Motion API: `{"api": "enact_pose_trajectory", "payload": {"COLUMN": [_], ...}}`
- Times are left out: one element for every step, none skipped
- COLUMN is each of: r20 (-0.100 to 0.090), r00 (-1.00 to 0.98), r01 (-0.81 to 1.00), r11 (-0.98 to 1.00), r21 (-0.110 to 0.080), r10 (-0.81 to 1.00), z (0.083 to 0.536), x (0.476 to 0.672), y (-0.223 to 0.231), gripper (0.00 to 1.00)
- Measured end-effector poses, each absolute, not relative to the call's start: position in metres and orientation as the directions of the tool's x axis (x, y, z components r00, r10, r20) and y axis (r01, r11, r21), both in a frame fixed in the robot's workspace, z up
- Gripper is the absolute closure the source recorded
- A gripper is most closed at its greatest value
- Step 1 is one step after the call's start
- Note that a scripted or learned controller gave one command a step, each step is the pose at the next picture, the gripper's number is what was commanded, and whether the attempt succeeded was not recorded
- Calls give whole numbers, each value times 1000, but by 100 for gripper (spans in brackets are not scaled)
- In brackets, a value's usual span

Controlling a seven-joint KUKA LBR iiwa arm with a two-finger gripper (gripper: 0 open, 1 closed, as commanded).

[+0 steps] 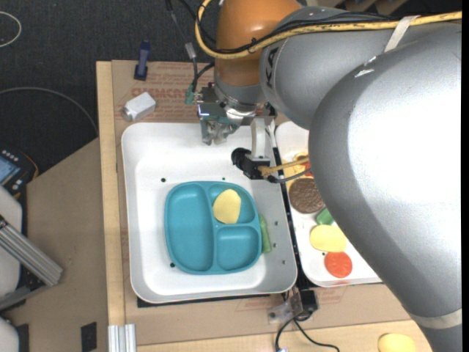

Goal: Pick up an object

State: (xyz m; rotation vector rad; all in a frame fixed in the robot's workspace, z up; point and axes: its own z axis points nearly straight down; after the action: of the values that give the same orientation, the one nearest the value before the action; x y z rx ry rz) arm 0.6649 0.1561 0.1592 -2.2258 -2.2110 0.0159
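Arm: the grey KUKA arm with its orange band point(245, 17) comes in from the right and covers much of the right bin.
Gripper: the two-finger gripper point(213, 132) hangs over the far edge of the left bin, near its back wall.
Fingers: small and dark against the white floor; whether they are spread or pressed together cannot be told, and nothing is seen between them.
Left bin: the shallow white plastic bin point(143, 196) holds a teal plastic plate with three compartments point(192, 229), lying flat in the middle of the floor.
Yellow piece: a pale yellow oval toy food piece point(227, 206) rests in the plate's far right compartment, well apart from the gripper.
Green strip: a thin green piece point(264, 235) lies along the plate's right rim, just beside it.
Right bin: the second shallow white bin point(319, 273) carries a brown round cookie-like disc point(305, 194), a yellow rounded toy piece point(327, 237) and an orange-red round piece point(338, 265), lined up near its left wall.
Bench: a cardboard-coloured bench top point(117, 130) bears a small white block point(138, 105) and a blue clip point(142, 59) behind the left bin.
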Motion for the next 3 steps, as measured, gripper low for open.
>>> {"api": "enact_pose_trajectory", "payload": {"r20": [6,-1,0], "r00": [-3,-2,-2], "r01": [1000,1000,1000], "r11": [3,2,2], "r21": [20,-7,-1], "r10": [1000,1000,1000], "z": [356,272,231], "x": [606,638,666], "y": [163,193,216], "gripper": [100,100,100]}}
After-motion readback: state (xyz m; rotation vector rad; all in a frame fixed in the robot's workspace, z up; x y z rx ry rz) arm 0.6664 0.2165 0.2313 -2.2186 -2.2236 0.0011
